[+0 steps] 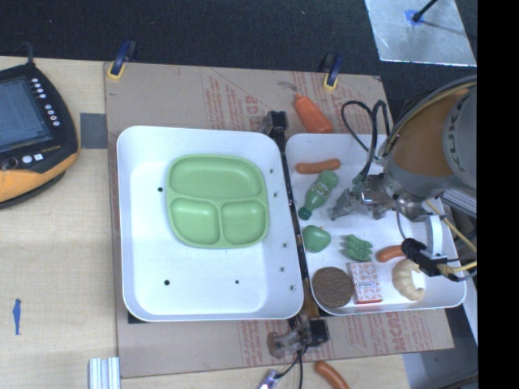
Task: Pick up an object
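Over the right bin (pixel 454 302) my gripper (pixel 347 207) hangs low above bare floor — nothing between its fingers, whose spread I can't tell. Just beside it lie a green bottle (pixel 318 194), a sausage (pixel 317 167) and a green leafy piece (pixel 356 245); the left bin (pixel 146 298) holds a green divided plate (pixel 217 200)

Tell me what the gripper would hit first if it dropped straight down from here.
Probably the bare floor of the right bin, since the gripper hangs between the green bottle and the broccoli. Depth is hard to judge here.
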Robot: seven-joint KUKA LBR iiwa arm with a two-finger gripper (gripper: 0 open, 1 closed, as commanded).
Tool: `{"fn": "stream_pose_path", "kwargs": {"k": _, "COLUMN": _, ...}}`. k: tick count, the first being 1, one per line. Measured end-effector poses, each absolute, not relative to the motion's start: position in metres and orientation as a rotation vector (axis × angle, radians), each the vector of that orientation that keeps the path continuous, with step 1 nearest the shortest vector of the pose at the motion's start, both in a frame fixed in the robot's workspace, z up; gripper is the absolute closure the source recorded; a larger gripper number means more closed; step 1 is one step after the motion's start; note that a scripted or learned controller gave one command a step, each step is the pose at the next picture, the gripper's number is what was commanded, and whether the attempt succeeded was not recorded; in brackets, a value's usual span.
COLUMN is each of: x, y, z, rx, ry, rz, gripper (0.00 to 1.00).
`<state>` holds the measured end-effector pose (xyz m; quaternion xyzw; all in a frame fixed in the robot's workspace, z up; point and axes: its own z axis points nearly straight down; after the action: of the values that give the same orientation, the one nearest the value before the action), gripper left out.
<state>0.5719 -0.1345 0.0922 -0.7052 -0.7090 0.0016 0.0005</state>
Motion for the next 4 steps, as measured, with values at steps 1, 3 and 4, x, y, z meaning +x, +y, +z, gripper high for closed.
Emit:
{"fn": "stream_pose_path", "kwargs": {"k": 1, "x": 0.521, "y": -0.121, "z": 0.091, "rx": -2.213, "ry": -2.226, "rz": 0.005, "gripper": 0.00}}
{"fn": "stream_pose_path", "kwargs": {"k": 3, "x": 0.522, "y": -0.122, "z": 0.102, "rx": -2.210, "ry": -2.232, "rz": 0.007, "gripper": 0.00}}
{"fn": "stream_pose_path", "kwargs": {"k": 4, "x": 0.522, "y": -0.123, "z": 0.112, "rx": -2.206, "ry": -2.240, "rz": 0.010, "gripper": 1.00}}
